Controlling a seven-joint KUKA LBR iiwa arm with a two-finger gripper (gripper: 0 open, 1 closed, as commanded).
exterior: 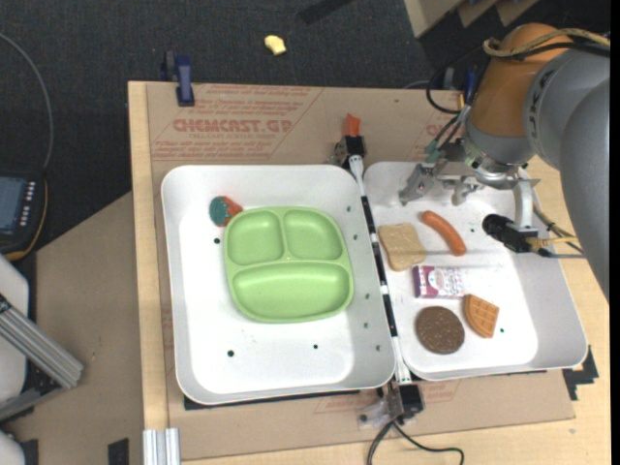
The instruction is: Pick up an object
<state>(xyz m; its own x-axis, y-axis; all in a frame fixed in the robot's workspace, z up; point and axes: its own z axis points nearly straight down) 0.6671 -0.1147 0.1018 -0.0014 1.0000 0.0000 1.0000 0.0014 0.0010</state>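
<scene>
Nearest in the right bin (542, 352): a brown round cookie (440, 328) beside a waffle piece (481, 315). Just behind, a purple packet (438, 281), then a toast slice (401, 244) w/ a sausage (444, 232) right of it. Left bin (194, 356) holds a green divided plate (287, 263), small red-teal item (226, 209) at its far left corner. At back, gripper (450, 184) hangs over right bin's far edge, fingers spread apart, nothing btwn them.

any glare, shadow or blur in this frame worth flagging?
Camera view: even, soft light; the white bins are bright but their edges still read. The green tray is sharp with faint shadow. The gripper looks slightly soft, and the arm shades the bin's top right corner.
</scene>
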